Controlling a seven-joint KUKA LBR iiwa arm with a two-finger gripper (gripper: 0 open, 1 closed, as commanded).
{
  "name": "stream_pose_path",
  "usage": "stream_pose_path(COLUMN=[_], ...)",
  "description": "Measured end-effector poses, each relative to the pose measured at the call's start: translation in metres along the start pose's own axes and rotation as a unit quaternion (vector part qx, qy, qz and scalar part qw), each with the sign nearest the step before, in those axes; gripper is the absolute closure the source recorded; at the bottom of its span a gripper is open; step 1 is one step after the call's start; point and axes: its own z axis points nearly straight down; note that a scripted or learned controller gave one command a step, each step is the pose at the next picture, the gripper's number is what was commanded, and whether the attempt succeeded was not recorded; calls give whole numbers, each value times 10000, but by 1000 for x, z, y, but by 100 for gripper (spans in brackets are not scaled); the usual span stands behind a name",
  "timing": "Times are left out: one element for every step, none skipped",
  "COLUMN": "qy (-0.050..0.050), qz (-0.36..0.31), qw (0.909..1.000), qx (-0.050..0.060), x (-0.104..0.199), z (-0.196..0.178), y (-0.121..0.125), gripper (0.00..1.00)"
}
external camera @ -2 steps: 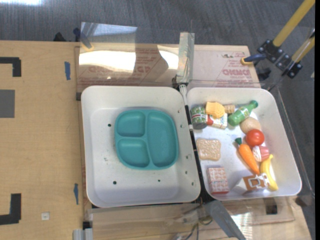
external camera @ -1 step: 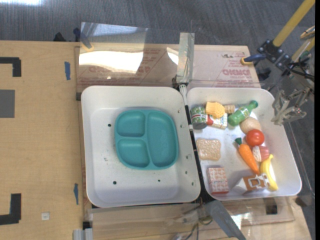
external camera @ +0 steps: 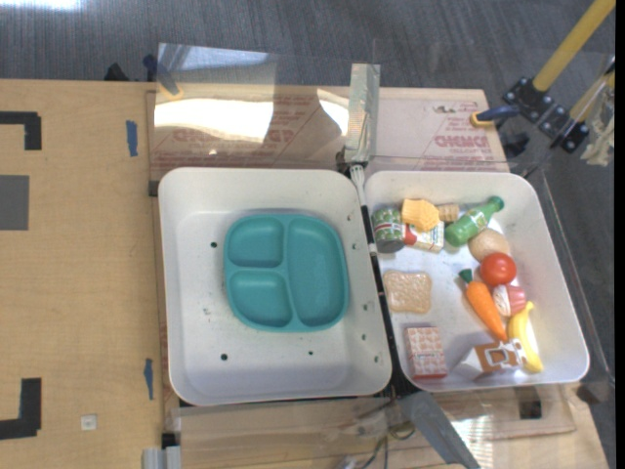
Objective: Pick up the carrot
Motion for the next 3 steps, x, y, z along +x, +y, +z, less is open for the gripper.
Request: stream_pose_path(qy=[43,0,-34], qz=[-960,-951,-941], qw=[9953,9955,9956], qx=[-76,-15,20], x=[45,42,39], z=[126,111,99], y=[32,31,30], gripper=[100,100,100])
